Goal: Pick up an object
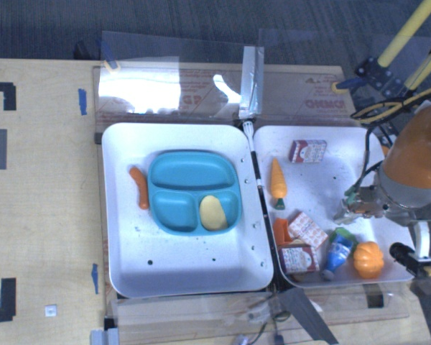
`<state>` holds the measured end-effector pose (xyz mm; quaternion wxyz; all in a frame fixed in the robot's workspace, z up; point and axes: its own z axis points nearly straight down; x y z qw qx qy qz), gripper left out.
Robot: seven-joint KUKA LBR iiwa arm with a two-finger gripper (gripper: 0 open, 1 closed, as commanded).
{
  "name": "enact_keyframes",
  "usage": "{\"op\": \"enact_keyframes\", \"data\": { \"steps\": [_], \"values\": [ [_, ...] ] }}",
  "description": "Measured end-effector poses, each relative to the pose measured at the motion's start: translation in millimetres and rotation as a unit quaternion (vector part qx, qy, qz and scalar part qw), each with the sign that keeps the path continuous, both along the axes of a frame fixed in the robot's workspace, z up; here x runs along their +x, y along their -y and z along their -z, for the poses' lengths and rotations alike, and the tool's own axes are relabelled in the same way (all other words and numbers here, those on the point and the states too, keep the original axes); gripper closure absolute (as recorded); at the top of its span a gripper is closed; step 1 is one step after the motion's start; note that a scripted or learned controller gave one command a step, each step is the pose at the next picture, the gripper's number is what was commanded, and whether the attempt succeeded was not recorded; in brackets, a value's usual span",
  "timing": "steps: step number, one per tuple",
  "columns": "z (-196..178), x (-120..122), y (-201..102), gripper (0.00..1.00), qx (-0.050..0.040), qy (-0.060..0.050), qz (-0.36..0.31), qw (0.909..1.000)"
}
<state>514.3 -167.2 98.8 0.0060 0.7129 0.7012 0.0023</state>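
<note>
The right bin point(330, 175) holds the loose objects. An orange carrot point(277, 179) lies by its left wall, and a red and white carton point(307, 151) sits toward the back. Along the front lie a red and white packet point(307, 229), another packet point(297, 259), a blue bottle point(337, 254), a small green piece point(343, 234) and an orange pumpkin-shaped toy point(368, 259). My gripper point(358, 205) hangs low over the right half of this bin, just behind the green piece and the bottle. Nothing is visibly held in it.
The left bin point(122, 250) carries a blue divided tray point(165, 182) with a yellow lemon-like toy point(213, 212) in one compartment, and an orange sausage point(139, 187) beside the tray. Cables and a yellow pole point(409, 27) stand at the back right.
</note>
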Motion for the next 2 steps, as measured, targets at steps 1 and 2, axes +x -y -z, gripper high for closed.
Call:
{"op": "enact_keyframes", "data": {
  "steps": [1, 2],
  "values": [
    [10.9, 14.1, -20.2, 1.00, 0.0011, -0.003, 0.055, 0.9985],
    [11.6, 14.8, -21.6, 0.00, 0.0023, -0.002, 0.054, 0.9985]
  ]
}}
